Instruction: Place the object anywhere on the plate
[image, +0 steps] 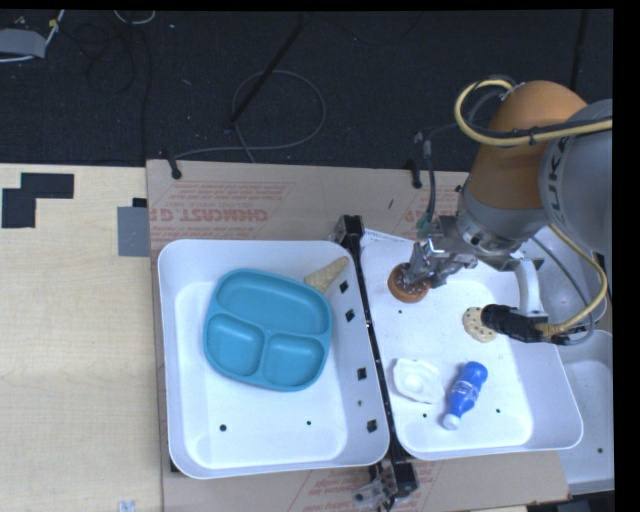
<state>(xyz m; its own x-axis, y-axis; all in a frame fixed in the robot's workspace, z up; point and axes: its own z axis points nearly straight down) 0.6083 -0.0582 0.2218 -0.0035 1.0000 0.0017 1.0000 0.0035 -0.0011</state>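
Down over the small round brown doughnut-like object at the upper left of the right-hand white bin, the two-finger gripper — how wide apart the tips sit, or whether anything is caught between them, impossible to tell from above. Risk here: a shallow pinch on a low, flat piece, likely to slip or skid toward the divider. Elsewhere in that bin: cookie-like disc, white crumpled lump, blue bottle. Left-hand bin: blue three-compartment plastic plate, bare, with a tan cone just beside its upper right rim.
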